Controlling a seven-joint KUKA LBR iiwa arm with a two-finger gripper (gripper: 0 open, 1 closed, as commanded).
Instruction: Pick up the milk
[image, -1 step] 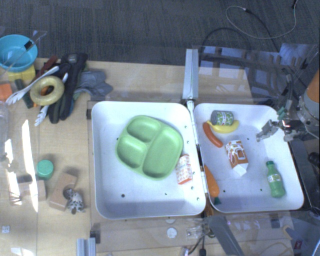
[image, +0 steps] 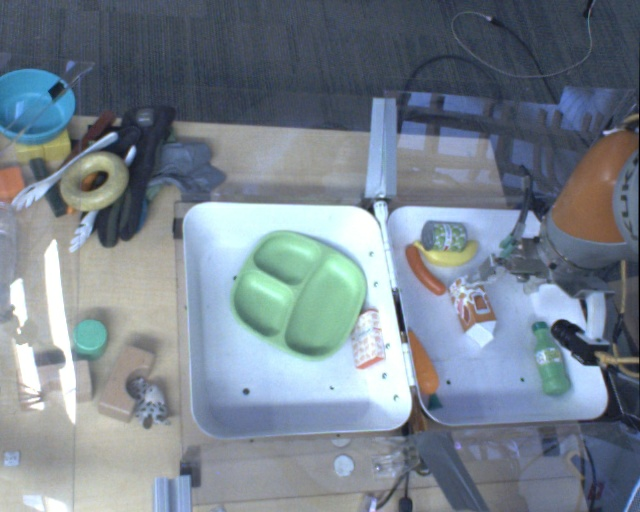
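Note:
A small white carton with red print (image: 368, 337), seemingly the milk, lies on its side in the left bin (image: 210, 330), against the right edge of a green divided plate (image: 300, 292). A second carton, orange and white (image: 473, 306), lies in the middle of the right bin (image: 500, 400). My gripper (image: 512, 256) hangs over the upper right part of the right bin, just right of and above the orange and white carton, with nothing seen held in it. The arm's orange band (image: 597, 192) is above it at the right.
The right bin also holds a can (image: 444, 236) on a banana (image: 452, 256), a red sausage (image: 425, 270), a carrot (image: 425, 367) by the left wall and a green bottle (image: 550, 360) at the right. Loose items crowd the bench at the left.

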